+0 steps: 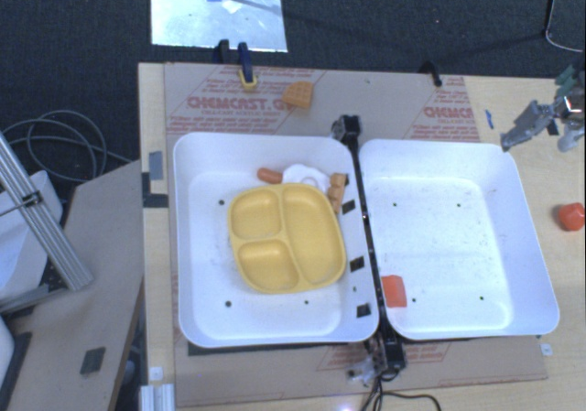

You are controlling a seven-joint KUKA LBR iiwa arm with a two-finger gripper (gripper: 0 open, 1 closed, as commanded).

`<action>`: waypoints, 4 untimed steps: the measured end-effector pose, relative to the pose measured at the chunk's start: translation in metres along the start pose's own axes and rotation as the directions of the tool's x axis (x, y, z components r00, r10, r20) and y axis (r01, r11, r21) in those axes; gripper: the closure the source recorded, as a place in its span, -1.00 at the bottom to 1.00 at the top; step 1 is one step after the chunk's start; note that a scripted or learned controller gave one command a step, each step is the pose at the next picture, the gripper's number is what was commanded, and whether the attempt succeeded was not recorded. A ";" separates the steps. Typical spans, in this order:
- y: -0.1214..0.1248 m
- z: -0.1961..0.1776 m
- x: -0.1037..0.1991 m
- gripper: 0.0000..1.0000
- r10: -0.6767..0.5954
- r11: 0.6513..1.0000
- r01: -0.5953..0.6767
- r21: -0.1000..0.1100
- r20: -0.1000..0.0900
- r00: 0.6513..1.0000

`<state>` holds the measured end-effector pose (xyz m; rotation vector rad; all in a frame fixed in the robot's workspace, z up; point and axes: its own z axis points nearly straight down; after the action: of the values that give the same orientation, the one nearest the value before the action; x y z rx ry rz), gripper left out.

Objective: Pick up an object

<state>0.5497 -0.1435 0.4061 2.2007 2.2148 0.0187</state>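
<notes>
Dark carpet behind, tan bench (101, 217) with a cardboard sheet (385, 93) under two white bins. Far left of the claw: left bin (197, 217) holds a yellow divided tray (286, 240), tilted a bit, sitting mid-bin. Just beyond the tray's far edge, on the claw-facing side, an orange sausage-shaped piece (269, 176), a white item (304, 177) partly tucked under the tray rim, and a small tan piece (337, 187) near the wall between the bins. On the cardboard past the left bin, a waffle-like tan square (298, 93). Right bin (513, 244), below and left of the claw: an orange-red block (394, 290) at its near-left corner, touching the bin floor by the divider. Claw (515, 133) hangs at the frame's right edge, above the right bin's far-right corner, outside the rim; fingers point left, state can't tell, nothing visibly in them. Below the claw, on the bare bench just outside the right bin, a small red object (570, 216).
</notes>
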 end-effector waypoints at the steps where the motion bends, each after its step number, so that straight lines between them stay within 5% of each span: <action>1: -0.002 0.010 0.000 -1.00 0.002 1.000 -0.002 0.018 -0.004 1.000; 4: -0.002 0.010 0.000 -1.00 0.002 1.000 -0.002 0.018 -0.004 1.000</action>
<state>0.5482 -0.1433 0.3957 2.2137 2.2240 0.0027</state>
